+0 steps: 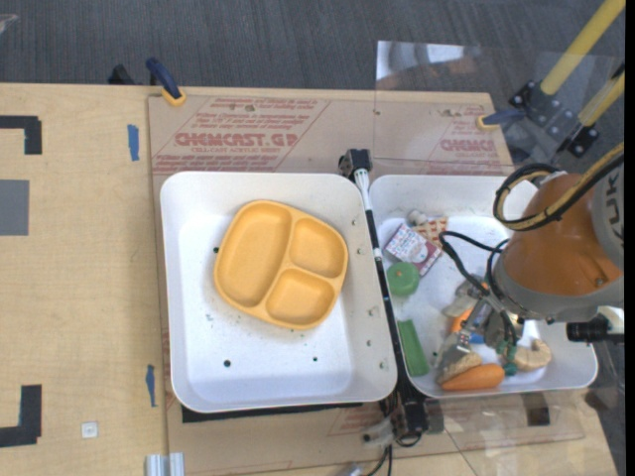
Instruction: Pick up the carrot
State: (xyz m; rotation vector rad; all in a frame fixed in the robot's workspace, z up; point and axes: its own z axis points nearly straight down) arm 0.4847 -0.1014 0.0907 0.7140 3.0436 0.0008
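Carrot (476, 376): lies in the right bin's near edge, just below the tool (474, 327).
Tool grip: cannot tell; apparently not holding the carrot.

A yellow-orange divided plate (281, 264) sits in a white bin (189, 296); the carrot (476, 377) is orange.

A robotics lab: taped plywood bench (69, 266), clamped acrylic sheet (248, 132), two white bins (189, 296), grey carpet (248, 18).
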